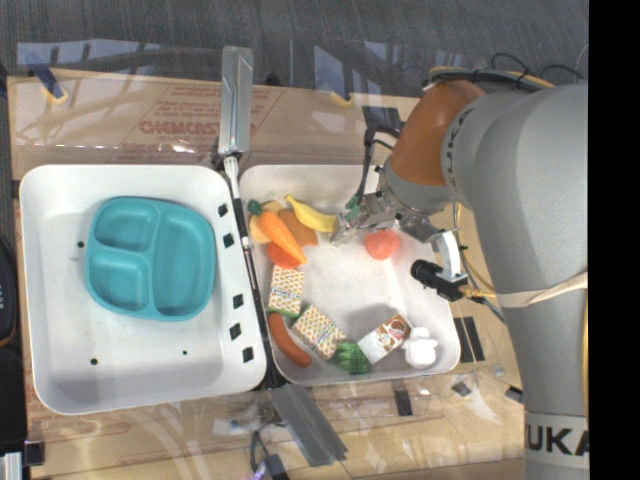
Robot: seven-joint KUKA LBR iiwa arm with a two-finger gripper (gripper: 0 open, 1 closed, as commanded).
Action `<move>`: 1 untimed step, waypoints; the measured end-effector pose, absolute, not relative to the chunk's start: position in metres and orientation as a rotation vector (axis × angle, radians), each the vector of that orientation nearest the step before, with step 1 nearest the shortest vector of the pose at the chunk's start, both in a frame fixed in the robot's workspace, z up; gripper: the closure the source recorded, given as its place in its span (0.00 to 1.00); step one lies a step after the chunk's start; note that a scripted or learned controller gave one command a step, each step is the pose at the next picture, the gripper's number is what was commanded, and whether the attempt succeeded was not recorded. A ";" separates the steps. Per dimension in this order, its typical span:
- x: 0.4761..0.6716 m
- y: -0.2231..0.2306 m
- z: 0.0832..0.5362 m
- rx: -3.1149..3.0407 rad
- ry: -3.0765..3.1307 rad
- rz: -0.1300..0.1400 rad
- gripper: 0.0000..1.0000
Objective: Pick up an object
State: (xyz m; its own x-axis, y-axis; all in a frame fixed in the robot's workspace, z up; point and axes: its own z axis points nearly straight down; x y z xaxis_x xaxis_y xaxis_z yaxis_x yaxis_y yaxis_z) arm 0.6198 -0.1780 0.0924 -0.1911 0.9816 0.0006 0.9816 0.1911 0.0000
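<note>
My gripper [352,220] is low in the right bin [330,178], near its back wall. It sits just right of a yellow banana [308,214] and just left of a round salmon-red fruit [382,244]. An orange carrot [279,229] with a green top lies left of the banana, with another orange piece [286,255] below it. Nothing visibly hangs from the gripper.
The right bin also holds two patterned cracker packs [287,290] [318,330], a sausage [287,340], broccoli [350,357], a small carton [385,338] and a white lump [421,350]. The left bin [50,358] holds a teal divided plate [150,256].
</note>
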 end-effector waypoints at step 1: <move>0.656 -0.164 0.093 -1.902 -2.502 0.000 0.00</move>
State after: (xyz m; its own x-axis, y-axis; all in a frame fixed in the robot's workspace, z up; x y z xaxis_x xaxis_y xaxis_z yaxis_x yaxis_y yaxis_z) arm 0.6559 -0.1637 0.0930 -0.2677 0.9635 -0.0007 0.9635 0.2677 0.0007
